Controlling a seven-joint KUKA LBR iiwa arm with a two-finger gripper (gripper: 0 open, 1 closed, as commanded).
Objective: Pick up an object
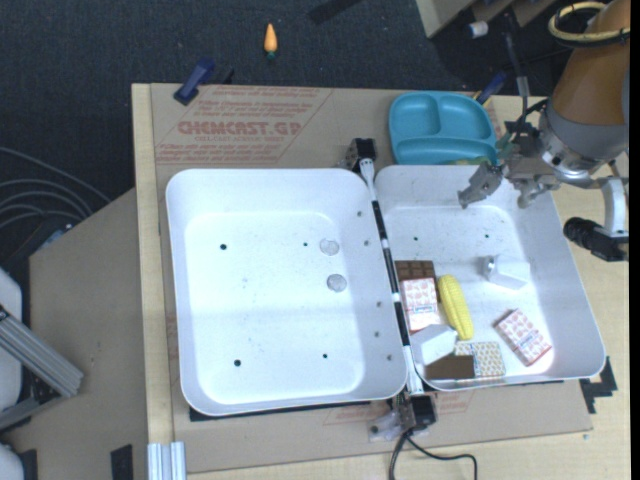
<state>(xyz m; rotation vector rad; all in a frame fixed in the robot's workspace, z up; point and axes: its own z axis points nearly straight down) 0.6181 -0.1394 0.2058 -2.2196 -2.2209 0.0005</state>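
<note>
- Nearest, along the right bin's (560, 368) front edge: brown packet (449, 368), patterned packets (523, 336), yellow corn (457, 305).
- Gripper (500, 186) hangs over that bin's back edge, fingers spread, nothing between them.
- Left bin (200, 208) holds two small discs (333, 265).

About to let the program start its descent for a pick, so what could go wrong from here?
1. The items crowd the right white bin: the yellow corn-shaped toy touches the pink patterned packet and others, so a grab may catch two or slip.
2. The two-finger gripper hovers near the bin's far rim, close to the blue divided plastic tray; descending there meets bare floor or the wall.
</note>
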